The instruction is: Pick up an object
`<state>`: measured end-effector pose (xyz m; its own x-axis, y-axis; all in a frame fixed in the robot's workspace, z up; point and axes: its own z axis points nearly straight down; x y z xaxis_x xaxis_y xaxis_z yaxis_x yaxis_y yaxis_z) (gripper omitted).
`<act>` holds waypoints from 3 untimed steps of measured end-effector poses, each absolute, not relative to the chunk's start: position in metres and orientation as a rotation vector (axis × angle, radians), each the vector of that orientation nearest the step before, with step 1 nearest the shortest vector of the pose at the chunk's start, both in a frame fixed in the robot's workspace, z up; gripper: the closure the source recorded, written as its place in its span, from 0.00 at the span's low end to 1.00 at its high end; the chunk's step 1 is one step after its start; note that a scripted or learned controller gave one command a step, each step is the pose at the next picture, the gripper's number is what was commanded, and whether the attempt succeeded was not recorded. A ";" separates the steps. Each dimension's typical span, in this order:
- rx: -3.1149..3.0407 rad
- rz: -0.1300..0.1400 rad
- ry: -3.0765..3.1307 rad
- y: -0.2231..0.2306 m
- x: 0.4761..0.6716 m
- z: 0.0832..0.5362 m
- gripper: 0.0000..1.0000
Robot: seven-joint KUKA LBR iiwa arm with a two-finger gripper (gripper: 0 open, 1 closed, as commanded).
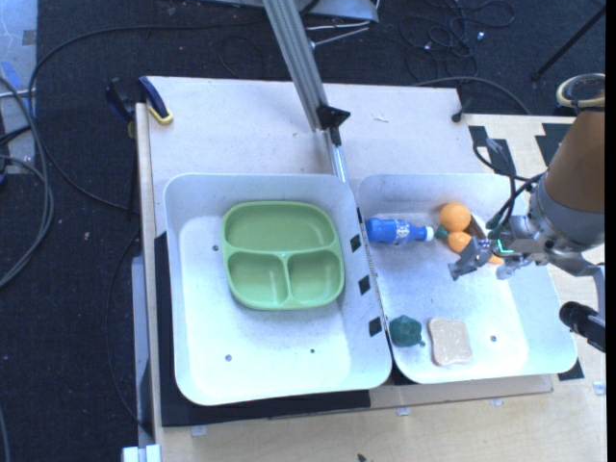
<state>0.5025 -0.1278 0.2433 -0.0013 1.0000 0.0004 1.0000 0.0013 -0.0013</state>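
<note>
Nearest, a tan sponge [450, 342] and green toy [405, 330] lie at the right bin's [539, 345] front; blue bottle [397, 230] and two orange balls [454, 217] behind; gripper [478, 257] beside them, jaws' spread unclear; green tray [284, 254] in left bin [192, 354].

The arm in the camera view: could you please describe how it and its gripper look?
The arm is a bulky rounded body, orange-brown above and grey toward the wrist. Dark cables loop beside the wrist. The gripper is a small grey and black metal assembly with slim dark fingers and a spot of green at its base.
</note>
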 end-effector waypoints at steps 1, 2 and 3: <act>-2.219 0.000 -2.223 -0.128 0.503 0.244 0.00; -2.219 0.005 -2.218 -0.120 0.498 0.197 0.00; -2.220 0.004 -2.218 -0.116 0.504 0.150 0.00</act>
<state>0.5041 -0.1160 0.1504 0.0007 1.0000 0.0008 1.0000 -0.0007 -0.0045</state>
